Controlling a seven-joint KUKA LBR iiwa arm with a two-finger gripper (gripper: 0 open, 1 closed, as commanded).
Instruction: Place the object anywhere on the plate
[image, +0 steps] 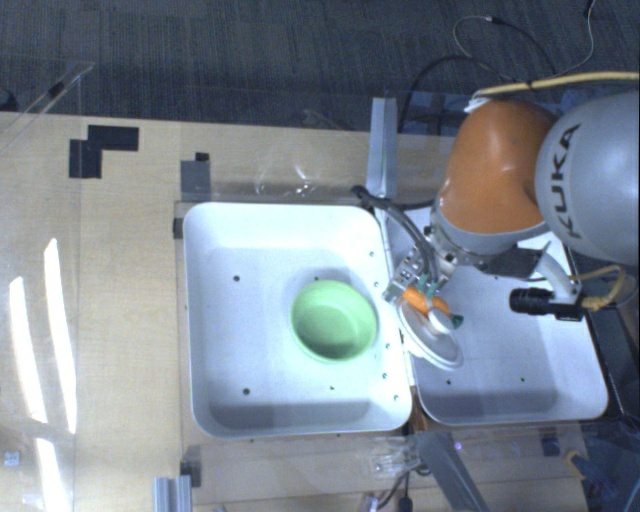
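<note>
Beneath the grey-and-orange arm (520, 180), at the inner edge of the right-hand bin (530, 395), we see the gripper (422, 292) pointing down and to the left. Between its fingers (410, 275) sits a small orange object (416, 298) with a bit of green at one end, carrot-like in look; the fingers appear to be pinching it, though at this size we cannot make out the contact clearly. Directly under the fingers, and reaching a little past them toward the lower right, lies a pale oval plate (440, 345), tilted against the bin's inner wall. The orange object hangs just over the plate's upper part; whether it touches the plate we cannot tell. A second small orange-and-teal piece (445, 320) shows just beyond the fingertips on the plate's surface, possibly part of the same object.

Left of the fingers, across the divide between the bins, a green bowl (335, 320) rests near the middle of the left-hand bin (230, 290), well apart from the gripper. Behind the fingers, cables (395, 215) run up along the wrist. To their right, a black cylindrical fitting (540, 300) juts out from the arm over the right-hand bin. Both bins stand on a light wooden bench (90, 300).
</note>
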